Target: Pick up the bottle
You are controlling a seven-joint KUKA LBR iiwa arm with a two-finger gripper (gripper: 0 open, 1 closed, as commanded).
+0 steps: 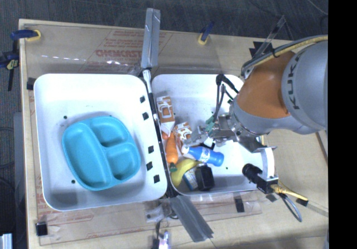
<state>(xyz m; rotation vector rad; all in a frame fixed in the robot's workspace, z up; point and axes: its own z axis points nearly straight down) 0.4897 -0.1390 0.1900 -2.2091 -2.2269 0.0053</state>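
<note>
The bottle (206,157) is blue with a pale end and lies on its side in the right bin (192,89), near the front. My gripper (202,137) hangs low over the bin's middle, just behind the bottle and close to it. The grey arm with its orange band comes in from the right. Nothing shows clearly between gripper and bottle, and I cannot tell whether they touch.
Around the bottle lie an orange carrot (172,151), a yellow banana (181,173), a black object (204,178), a crumpled snack packet (183,130) and a brown-and-white carton (165,110). The left bin (50,91) holds a blue divided tray (101,152).
</note>
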